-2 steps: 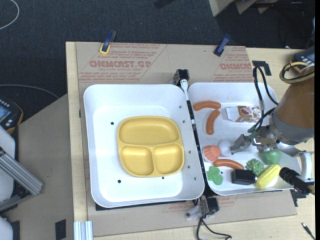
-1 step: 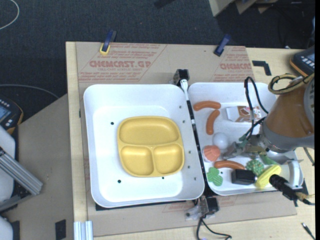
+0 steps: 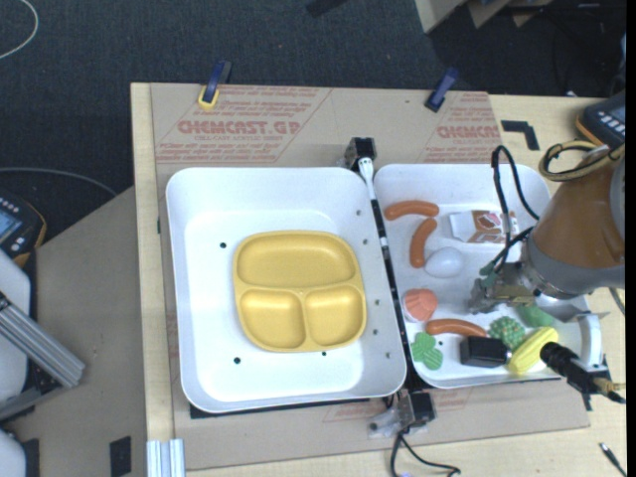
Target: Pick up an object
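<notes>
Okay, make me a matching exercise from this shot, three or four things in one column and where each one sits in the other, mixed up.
Things:
1. yellow tray
2. white egg
3. black block
4. gripper

Places:
A. near edge of the right bin
B. middle of the left bin
C. low over the right bin's right half
D. right bin, below the upright sausage

Pairs: 1-B, 2-D, 3-A, 4-C

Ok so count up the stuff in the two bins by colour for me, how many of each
Orange-red sausages: 3
Yellow: 2, divided tray and corn
Green: 3
White egg: 1
Pink piece: 1
Black block: 1
Brown-and-white packet: 1
Total: 12
</notes>
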Controlling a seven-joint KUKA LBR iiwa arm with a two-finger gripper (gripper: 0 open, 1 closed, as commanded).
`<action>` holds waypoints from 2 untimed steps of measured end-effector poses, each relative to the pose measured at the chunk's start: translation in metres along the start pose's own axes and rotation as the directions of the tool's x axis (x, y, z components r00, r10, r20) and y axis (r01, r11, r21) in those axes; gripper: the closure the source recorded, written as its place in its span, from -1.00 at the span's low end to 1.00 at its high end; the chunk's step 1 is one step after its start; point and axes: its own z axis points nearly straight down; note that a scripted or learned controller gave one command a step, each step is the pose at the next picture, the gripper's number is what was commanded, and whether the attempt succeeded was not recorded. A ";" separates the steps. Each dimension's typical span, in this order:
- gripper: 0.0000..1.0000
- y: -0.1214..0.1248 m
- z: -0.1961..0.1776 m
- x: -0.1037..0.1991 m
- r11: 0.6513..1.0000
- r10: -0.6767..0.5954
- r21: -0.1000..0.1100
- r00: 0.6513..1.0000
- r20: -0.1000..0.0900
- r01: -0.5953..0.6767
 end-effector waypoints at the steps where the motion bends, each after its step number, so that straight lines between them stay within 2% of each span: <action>1: 1.00 -0.001 -0.063 0.001 1.000 -0.003 -0.005 1.000 0.002 0.003; 2: 1.00 -0.001 -0.127 -0.002 1.000 -0.003 -0.007 1.000 0.003 0.003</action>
